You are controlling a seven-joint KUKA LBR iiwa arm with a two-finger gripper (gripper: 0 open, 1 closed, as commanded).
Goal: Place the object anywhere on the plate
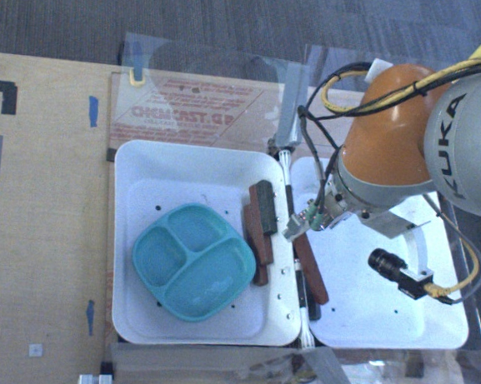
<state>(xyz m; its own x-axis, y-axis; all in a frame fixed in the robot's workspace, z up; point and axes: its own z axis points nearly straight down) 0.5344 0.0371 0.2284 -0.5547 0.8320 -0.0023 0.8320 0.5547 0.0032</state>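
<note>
Hand: the hand (298, 226) sits low over the divide between the two bins, under the orange wrist; whether it is wide, narrow or holding anything I cannot tell.
Nearest objects: a brown stick (311, 269) lies along the left wall of the right bin (379, 325), just below the hand; a dark bar (263, 207) and another brown stick (254, 240) lie by the right wall of the left bin (142, 170).
Plate: the teal sectioned plate (193, 261) rests in the left bin, nothing on it, its right rim just beside the second brown stick.
Progress: judged early; no object is on the plate, so pickup, carry and release all remain.
</note>
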